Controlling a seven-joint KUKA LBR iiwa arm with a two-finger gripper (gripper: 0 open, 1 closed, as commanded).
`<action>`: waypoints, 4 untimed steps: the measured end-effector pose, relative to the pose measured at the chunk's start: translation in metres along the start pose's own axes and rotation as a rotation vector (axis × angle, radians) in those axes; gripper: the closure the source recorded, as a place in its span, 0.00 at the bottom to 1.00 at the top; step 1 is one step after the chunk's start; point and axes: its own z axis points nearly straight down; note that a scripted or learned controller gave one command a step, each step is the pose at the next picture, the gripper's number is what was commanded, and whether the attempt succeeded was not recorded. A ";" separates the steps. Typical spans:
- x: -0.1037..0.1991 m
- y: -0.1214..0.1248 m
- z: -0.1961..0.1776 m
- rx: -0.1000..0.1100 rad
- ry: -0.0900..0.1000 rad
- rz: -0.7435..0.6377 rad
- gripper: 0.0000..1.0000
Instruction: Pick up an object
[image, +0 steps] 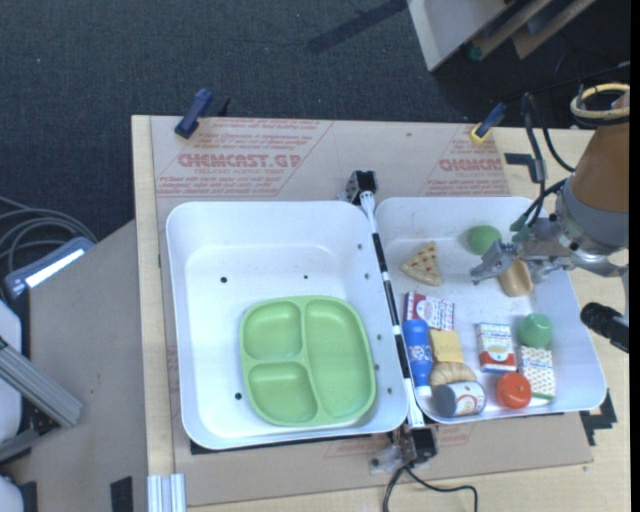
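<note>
Nearest the camera, at the front of the right bin (590, 385), toy food lies crowded together: a grey can (458, 400) on its side, a red tomato (514, 391), a croissant (453, 374) and a patterned carton (537, 368). Just behind them are a blue bottle (417, 345) along the bin's left wall, a yellow cheese block (446, 345), a small red and white box (494, 346) and a green cup (536, 329). A red-printed packet (428, 309) sits past the bottle.

In the left bin (200, 250), a green divided plate (306, 359) with three compartments lies flat toward the front.

Farther back in the right bin, a pizza slice (423, 264) rests near the left wall and a green ball (483, 238) lies near the back. Between them and the right wall, the gripper (503, 268) reaches in from the right, low over the bin. A tan, bread-like piece (516, 279) sits at its fingers, touching them; whether the fingers clamp it, or how wide they stand, cannot be told.
</note>
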 end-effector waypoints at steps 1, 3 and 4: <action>0.006 -0.027 0.117 -0.012 -0.003 0.000 0.00; -0.071 -0.007 0.123 0.002 0.002 0.001 0.00; -0.049 -0.035 0.123 0.000 0.000 0.001 0.00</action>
